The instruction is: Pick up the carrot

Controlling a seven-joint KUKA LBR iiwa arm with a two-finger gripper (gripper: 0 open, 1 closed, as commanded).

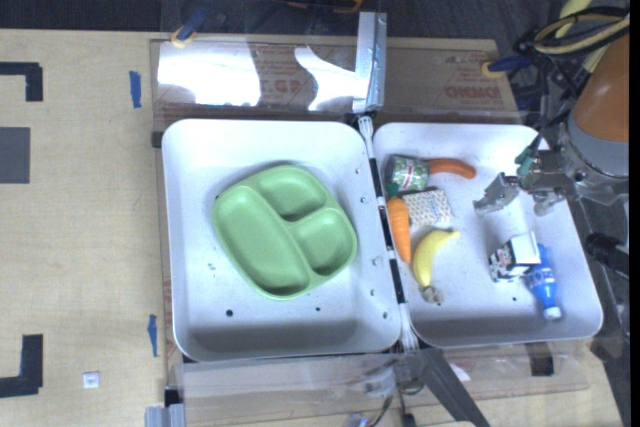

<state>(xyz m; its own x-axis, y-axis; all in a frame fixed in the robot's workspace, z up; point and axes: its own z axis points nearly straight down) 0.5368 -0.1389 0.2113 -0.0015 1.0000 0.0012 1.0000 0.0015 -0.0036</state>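
Now: arm waits at the right bin's far edge, carrot untouched.

You have two white bins; the left bin (pixel 190 215) holds a green divided plate (pixel 285 230), and the right bin (pixel 580 315) holds the clutter. Your gripper (pixel 520 187) hovers there (whether its claw is wide or narrow, I cannot tell). The carrot (pixel 400 227) lies against the right bin's left wall, just beside the banana (pixel 430 255). It looks stiff, light, smooth: grip across its thick middle.

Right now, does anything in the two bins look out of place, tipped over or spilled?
Nothing looks spilled or broken. The green can lies on its side, and the bottle lies flat too. The carrot is crowded between the bin wall, a patterned packet and the banana.
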